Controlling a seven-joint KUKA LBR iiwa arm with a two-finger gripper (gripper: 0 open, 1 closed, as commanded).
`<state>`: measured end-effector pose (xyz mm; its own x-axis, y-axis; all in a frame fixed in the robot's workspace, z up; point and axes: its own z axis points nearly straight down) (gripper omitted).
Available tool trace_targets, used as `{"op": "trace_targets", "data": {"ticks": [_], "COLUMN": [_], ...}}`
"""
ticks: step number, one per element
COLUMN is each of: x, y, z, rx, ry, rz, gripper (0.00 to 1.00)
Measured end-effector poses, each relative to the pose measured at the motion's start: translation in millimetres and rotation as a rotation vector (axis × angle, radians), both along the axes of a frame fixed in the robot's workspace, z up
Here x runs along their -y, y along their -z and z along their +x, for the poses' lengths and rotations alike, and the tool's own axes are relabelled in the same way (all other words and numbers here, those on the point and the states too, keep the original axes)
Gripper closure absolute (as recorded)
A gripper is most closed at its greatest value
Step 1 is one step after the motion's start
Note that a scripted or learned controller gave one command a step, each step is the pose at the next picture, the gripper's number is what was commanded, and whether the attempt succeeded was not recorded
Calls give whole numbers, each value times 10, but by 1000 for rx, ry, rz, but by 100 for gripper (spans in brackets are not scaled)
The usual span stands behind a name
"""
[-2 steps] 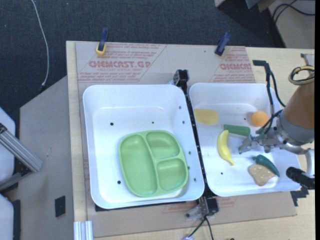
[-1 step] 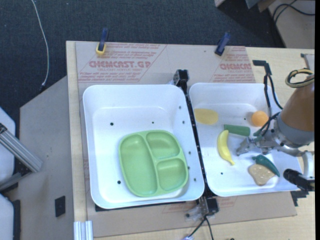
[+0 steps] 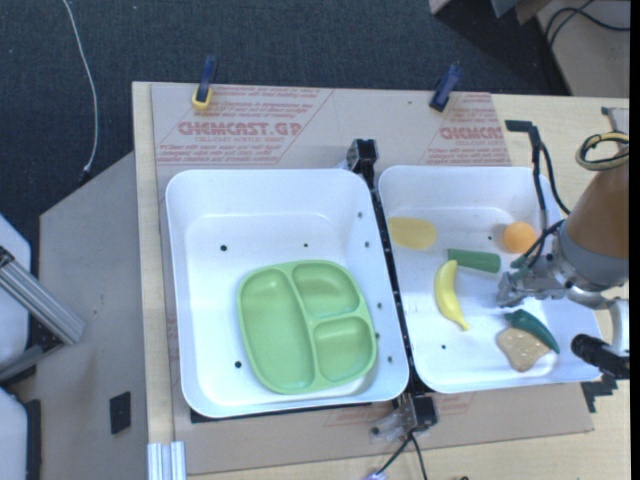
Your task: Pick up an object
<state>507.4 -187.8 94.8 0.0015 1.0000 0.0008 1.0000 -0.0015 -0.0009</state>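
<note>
Tan bread slice (image 3: 522,348) | curved yellow banana (image 3: 449,295) | round orange (image 3: 519,237)

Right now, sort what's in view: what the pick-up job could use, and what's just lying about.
Job:
tool
banana
orange ball
green block
yellow disc
tan piece
dark green piece

Lying about:
green divided plate
clamps
cable

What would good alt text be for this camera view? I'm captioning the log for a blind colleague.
A grey robot arm reaches from the right, its claw low over the right white bin, which holds a banana, orange, green block, pale yellow piece and tan piece. The left bin holds a green divided tray.
</note>
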Motion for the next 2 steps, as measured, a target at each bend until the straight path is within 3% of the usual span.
{"op": "trace_targets", "data": {"ticks": [2], "x": [-12], "y": [-1083], "z": [67], "rx": [8], "ry": [-3], "rz": [-4], "gripper": [100]}}
